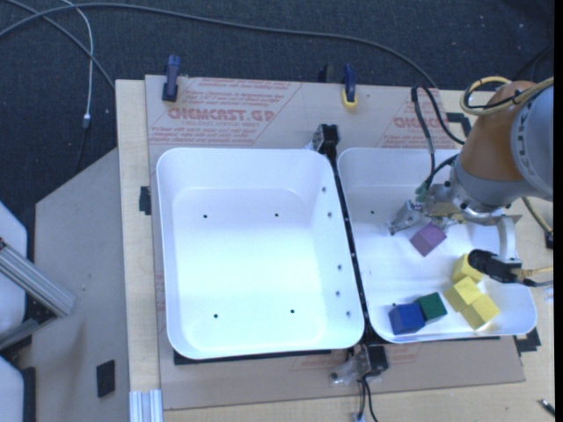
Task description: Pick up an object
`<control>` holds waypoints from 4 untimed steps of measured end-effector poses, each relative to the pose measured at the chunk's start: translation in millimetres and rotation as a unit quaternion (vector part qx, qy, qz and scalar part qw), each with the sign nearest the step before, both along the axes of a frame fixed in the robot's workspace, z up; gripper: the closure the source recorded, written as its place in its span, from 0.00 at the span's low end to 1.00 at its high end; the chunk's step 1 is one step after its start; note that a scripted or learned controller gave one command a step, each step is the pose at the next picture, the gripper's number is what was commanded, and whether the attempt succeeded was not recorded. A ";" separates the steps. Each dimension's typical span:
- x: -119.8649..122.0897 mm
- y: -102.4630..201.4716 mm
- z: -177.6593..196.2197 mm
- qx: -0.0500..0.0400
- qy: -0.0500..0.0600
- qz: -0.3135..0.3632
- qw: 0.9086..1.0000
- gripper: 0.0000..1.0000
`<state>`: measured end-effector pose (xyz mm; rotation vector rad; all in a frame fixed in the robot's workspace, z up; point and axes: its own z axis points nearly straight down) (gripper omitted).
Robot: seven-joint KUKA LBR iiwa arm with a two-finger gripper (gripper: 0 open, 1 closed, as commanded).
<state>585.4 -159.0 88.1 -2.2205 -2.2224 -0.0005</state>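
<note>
The small purple block (428, 238) lies on the floor of the right-hand white bin (378, 183), tilted so that one corner points toward the bin's front, and it sits just below my pincer (413, 219). It is touching or nearly touching the metal there (from this slant I cannot tell which). Whether my pincer is released or clenched I cannot tell either; the grey metal blurs against the white plastic, and I see nothing gripped in it.

To do this grasp well, I judge I should centre over the purple block rather than hang off toward the divider side, turn my wrist to meet two of its flat faces instead of its corners, and go down low enough to close across its middle. A skewed approach would likely nudge it away.

Farther out, near the bin's front, lie a yellow L-shaped block (471, 293), a small green cube (432, 306) and a blue block (406, 317), the last two touching. They are well apart from my target, so they should not interfere. The left white bin (171, 236) lies beyond the divider.
</note>
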 end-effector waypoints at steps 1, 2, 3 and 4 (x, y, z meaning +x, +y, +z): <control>-23.1 8.3 -0.1 0.000 0.000 0.000 1.000 0.00; -22.4 8.0 10.7 0.000 -0.001 0.000 1.000 1.00; 53.0 65.7 79.4 0.000 -0.004 0.003 1.000 1.00; 50.6 62.1 86.5 0.000 -0.001 0.000 1.000 1.00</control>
